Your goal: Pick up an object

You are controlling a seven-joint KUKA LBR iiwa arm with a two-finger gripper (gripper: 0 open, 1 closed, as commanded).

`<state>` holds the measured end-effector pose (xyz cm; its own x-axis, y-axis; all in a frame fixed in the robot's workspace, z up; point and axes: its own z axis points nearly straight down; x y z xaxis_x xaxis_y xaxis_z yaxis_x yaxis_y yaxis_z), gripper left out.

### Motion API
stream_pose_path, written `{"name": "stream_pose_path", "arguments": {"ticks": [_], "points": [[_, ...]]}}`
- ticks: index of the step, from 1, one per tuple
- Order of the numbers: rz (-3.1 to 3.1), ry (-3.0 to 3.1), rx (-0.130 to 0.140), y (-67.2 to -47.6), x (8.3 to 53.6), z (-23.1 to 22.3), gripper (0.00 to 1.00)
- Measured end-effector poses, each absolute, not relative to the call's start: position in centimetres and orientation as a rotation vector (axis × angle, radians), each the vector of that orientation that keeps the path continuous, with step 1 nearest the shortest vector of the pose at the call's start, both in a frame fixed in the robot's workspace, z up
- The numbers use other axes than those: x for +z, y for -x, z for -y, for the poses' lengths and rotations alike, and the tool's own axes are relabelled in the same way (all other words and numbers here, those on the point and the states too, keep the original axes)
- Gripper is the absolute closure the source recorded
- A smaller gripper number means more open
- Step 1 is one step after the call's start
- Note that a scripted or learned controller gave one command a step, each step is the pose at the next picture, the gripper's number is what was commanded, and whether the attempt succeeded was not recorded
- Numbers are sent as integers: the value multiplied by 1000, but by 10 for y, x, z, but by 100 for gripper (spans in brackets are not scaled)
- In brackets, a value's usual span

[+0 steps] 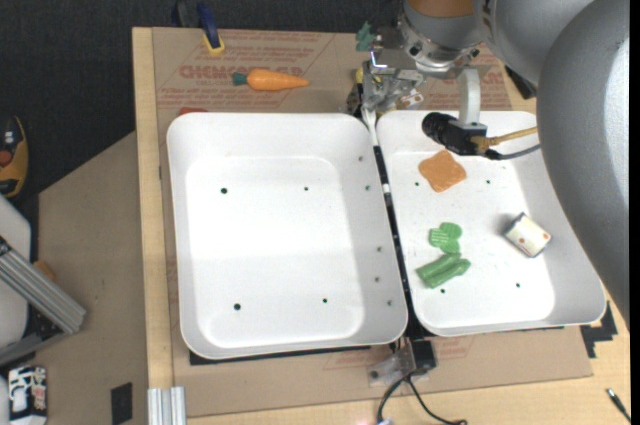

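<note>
1. Two shallow white bins sit side by side on a cardboard-covered bench [160, 73]; the left bin [200, 153] fills mid-frame.
2. The right bin [560, 303] holds an orange-brown slab [441, 171] near its top, a green toy vegetable [443, 255] at centre, and a small white block [527, 235] to the right.
3. The gripper [380, 98] hangs at upper centre over the bins' shared top corner; nothing between its fingers, and whether they are apart cannot be told.
4. A toy carrot [272, 80] lies on the cardboard above the left bin.
</note>
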<state>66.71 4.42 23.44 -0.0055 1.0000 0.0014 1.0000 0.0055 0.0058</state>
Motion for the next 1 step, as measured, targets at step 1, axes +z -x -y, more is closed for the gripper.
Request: {"name": "stream_pose_path", "arguments": {"ticks": [1], "points": [[-2215, -2228, -5, -666, 220, 31, 100]]}}
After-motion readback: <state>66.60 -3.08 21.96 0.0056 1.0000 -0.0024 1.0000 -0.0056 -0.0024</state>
